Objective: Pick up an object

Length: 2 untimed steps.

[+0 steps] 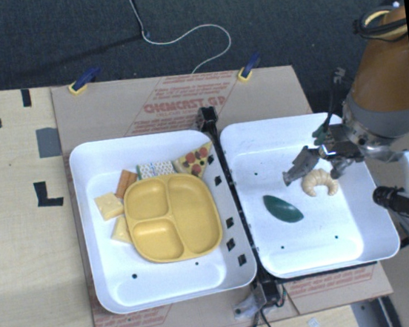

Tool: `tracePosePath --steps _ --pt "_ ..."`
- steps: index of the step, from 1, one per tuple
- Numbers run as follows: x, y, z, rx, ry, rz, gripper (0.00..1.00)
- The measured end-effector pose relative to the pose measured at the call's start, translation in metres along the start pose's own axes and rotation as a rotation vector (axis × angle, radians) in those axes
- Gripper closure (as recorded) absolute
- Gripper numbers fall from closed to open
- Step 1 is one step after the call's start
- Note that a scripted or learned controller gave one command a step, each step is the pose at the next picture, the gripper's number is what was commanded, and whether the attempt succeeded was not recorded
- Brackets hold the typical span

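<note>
Croissant (pixel 319 183) lies just below my gripper (pixel 315 164), long axis across the right bin (pixel 364 239); fingers spread, gripping nothing; leaf (pixel 283 208) nearby.

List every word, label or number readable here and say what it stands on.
"CHEMCAST GP", red print, upside down on the brown cardboard sheet under the bins; smaller red lines around it are too blurred to read.
Red print on the cardboard's front edge: too blurred to read.
</note>
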State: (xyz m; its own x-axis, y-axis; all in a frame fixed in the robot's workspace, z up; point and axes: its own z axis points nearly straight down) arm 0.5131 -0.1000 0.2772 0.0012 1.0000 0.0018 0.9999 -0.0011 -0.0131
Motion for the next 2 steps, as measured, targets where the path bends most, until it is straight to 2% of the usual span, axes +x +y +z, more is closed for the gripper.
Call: tracePosePath --steps 1,2 --pt "0.0 0.002 -0.006 -0.011 -0.001 -0.003 0.0" --pt "0.01 0.003 0.043 -0.007 -0.001 -0.002 0.0"
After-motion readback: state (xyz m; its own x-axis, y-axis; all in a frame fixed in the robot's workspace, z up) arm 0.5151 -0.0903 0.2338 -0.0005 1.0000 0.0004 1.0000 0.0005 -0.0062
